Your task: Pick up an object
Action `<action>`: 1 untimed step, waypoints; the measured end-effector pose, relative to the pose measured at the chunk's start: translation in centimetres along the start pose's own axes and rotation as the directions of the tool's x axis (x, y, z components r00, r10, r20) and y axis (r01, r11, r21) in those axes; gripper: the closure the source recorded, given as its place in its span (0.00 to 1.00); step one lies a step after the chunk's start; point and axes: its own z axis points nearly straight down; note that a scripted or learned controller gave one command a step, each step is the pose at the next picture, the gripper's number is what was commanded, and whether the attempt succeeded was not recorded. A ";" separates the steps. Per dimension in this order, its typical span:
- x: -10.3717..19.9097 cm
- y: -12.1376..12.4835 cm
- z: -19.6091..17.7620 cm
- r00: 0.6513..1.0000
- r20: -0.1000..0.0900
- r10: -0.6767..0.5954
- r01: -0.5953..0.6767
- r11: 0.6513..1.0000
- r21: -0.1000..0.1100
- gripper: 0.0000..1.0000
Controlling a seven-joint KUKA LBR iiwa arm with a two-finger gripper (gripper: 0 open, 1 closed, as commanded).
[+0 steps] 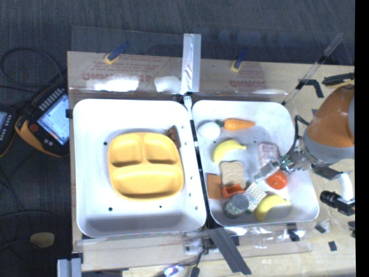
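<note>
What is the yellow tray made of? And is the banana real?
The yellow tray looks like moulded plastic: smooth, one even colour, with rounded compartments. The banana is probably a plastic toy too, since it is evenly yellow and a bit shiny, though I can't be sure.

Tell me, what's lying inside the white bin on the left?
The left bin holds a yellow divided tray with nothing visible in its compartments. A small brown thing sits at the tray's far right corner. The bin floor under the tray is covered.
</note>
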 end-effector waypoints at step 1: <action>-0.1 0.0 -0.9 1.000 0.003 0.001 -0.001 1.000 -0.002 1.00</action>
